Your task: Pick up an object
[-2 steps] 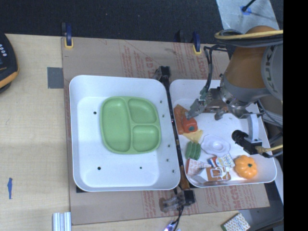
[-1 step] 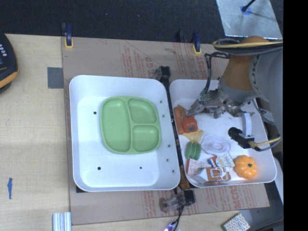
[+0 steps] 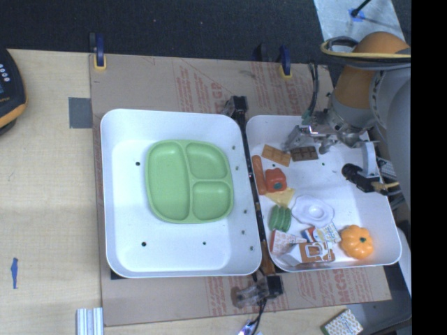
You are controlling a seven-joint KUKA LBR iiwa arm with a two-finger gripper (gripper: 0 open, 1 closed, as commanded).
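The right bin (image 3: 380, 218) holds several toy foods. Along its left wall lies a brown sausage (image 3: 257, 173), with an orange cracker (image 3: 276, 157), a red tomato (image 3: 275, 181), a yellow cheese wedge (image 3: 282, 197) and a green vegetable (image 3: 281, 219) beside it. A fried egg (image 3: 312, 210) sits mid-bin. An orange pumpkin (image 3: 356, 243) and a printed packet (image 3: 306, 247) lie near the front. My gripper (image 3: 308, 139) hangs low over the bin's back left part, just above a dark brown bar (image 3: 304, 154).
A green divided plate (image 3: 188, 180) lies in the left bin (image 3: 122, 222). A black piece (image 3: 360, 178) on the arm juts over the right bin's right side. Clamps (image 3: 238, 106) sit between the bins at back and front.
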